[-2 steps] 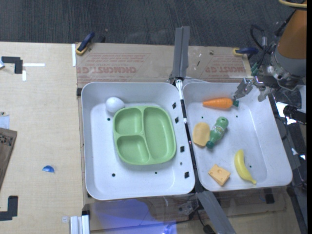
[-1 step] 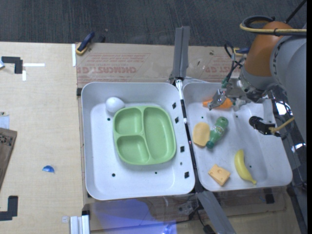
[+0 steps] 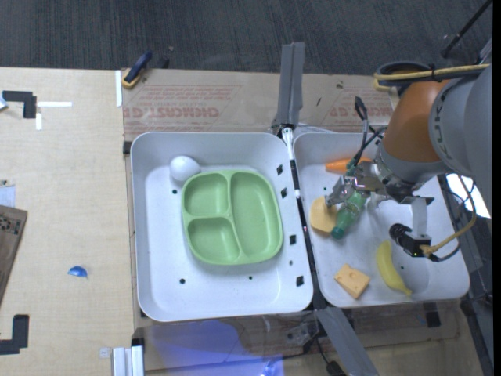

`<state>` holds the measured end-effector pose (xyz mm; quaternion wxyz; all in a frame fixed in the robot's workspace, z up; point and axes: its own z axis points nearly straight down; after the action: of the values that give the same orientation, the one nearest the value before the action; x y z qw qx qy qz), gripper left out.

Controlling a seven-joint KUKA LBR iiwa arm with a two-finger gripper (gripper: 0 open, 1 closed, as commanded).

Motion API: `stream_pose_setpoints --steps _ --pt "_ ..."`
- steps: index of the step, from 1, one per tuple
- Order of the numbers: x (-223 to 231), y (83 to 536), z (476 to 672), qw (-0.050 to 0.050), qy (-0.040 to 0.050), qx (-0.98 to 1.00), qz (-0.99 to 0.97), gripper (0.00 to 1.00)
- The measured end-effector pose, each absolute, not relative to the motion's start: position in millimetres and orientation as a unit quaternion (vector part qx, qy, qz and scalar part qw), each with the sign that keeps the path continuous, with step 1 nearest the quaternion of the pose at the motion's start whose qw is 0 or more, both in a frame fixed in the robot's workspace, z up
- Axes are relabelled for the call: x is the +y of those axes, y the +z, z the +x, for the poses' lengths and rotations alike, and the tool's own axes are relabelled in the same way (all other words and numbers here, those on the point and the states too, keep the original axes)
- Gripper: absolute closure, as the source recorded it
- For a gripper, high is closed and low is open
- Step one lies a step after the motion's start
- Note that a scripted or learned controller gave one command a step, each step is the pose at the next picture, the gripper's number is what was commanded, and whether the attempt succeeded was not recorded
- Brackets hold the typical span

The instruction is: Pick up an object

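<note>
1. The bench carries two shallow white bins side by side: the left bin (image 3: 156, 233) and the right bin (image 3: 438, 288), which meet along a central divider.
2. The grey arm (image 3: 462, 116), with its orange band (image 3: 411, 124) above the wrist, reaches in from the right and bends down over the right bin.
3. The gripper (image 3: 349, 196) sits low over the upper left part of the right bin. Its metal fingers straddle the top of a green bottle (image 3: 344, 218), which lies tilted with its lower end toward the bin's left wall. Whether the jaws are pressed onto the bottle or standing apart around it cannot be told from here.
4. A round yellow-orange piece (image 3: 319, 216) lies just beside the bottle, on its left, touching or nearly touching it.
5. An orange carrot (image 3: 338, 165) lies near the back wall of the right bin, above the gripper.
6. A yellow banana (image 3: 389, 269) lies in the lower right part of the right bin, and a wedge of cheese (image 3: 352, 280) lies near the front wall, well apart from the bottle.
7. The left bin holds a green three-compartment plate (image 3: 232, 216) at its middle, with a small white ball (image 3: 185, 166) at the plate's upper left corner.
</note>
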<state>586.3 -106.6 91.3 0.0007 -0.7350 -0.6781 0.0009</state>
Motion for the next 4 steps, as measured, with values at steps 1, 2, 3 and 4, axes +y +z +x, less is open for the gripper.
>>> stream_pose_setpoints --steps 1,2,3,4 --pt "-101.7 147.7 620.5 0.000 0.0008 -0.615 -0.788 0.00" --pt "-67.4 191.4 624.6 0.000 0.0011 -0.581 -0.814 0.00" --pt "-107.8 92.7 651.8 -0.001 0.0005 -0.575 -0.818 0.00" --pt "-107.6 101.9 651.8 -0.001 0.0016 -0.576 -0.817 1.00"
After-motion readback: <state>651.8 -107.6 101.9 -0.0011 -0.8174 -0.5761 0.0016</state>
